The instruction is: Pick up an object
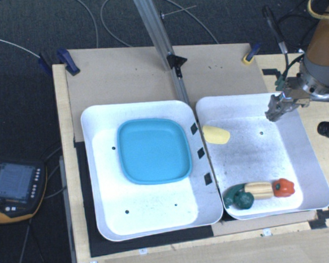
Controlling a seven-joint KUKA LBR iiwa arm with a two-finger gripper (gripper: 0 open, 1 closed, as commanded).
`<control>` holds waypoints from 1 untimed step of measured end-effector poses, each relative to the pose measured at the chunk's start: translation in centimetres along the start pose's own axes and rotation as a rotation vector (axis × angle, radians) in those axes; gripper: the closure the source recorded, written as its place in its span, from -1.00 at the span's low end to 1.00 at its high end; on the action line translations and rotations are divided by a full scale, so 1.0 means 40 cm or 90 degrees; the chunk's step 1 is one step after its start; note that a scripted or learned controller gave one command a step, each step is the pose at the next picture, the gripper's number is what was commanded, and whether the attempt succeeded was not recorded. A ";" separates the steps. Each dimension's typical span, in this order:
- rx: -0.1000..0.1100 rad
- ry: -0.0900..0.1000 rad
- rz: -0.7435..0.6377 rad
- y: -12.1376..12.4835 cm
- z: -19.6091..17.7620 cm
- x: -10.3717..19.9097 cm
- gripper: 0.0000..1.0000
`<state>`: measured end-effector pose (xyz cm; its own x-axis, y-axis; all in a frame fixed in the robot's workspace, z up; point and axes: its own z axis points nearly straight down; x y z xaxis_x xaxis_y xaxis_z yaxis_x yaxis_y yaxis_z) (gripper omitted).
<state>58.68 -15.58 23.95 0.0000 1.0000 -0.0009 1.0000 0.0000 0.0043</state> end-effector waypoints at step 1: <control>0.000 0.000 0.000 0.002 -0.090 0.000 1.00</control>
<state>58.74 -15.59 27.56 -0.0004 1.0000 -0.0007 1.0000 0.0004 0.0039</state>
